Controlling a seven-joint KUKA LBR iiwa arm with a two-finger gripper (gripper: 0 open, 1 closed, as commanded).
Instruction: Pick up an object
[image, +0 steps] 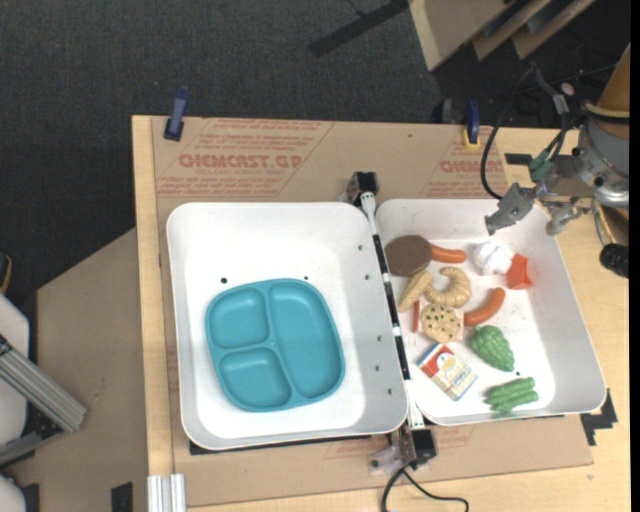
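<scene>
A: Where do we find the grey two-finger pincer (530, 212)?

B: We see it above the far right corner of the right shallow white plastic bin (580, 330), hanging off the grey arm (600, 170) that reaches in from the right. Its two fingers stand apart, with nothing between them.

A: What lies closest beneath it?

B: A small white round object (491, 257) and, touching its right side, a small orange-red block (518, 270), both near the bin's far edge. Just left of them we see an orange toy sausage (447, 253) and a flat brown round disc (407, 254) by the bin's left wall.

A: And toward the middle?

B: A tan croissant-shaped toy (452, 287), a round speckled cookie (440, 322) just in front of it, and a red-orange toy sausage (485, 306) lying at a slant to the right.

A: Near the front edge?

B: A leafy green plastic vegetable (493, 347), a small red-and-white printed box (448, 369), and green toy bean pods (511, 393) nearest the front right corner.

A: The other bin?

B: The left shallow white plastic bin (200, 240) carries a teal plate with three compartments (275, 343), sitting toward its front edge.
</scene>
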